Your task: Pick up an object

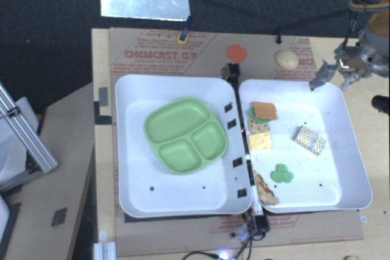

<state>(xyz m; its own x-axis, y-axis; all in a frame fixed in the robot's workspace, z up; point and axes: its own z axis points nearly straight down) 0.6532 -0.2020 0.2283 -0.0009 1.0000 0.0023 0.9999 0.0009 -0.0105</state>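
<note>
Camera view: the gripper (334, 74) hangs over the right bin's (352, 155) far right corner, fingers spread, grasping nothing. That bin holds an orange toy (264, 110), yellow block (260, 141), green piece (281, 174) and patterned packet (310, 140); the left bin (131, 149) holds a green tray (185, 134).

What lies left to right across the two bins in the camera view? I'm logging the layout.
Green tray → yellow block → green toy → patterned packet → gripper, at the right bin's far corner.

- There were two white bins: left bin (131, 192), right bin (350, 182).
- One green tray (184, 134) was there.
- Six small toys lay left of the gripper (334, 75), including one green one (281, 174).
</note>
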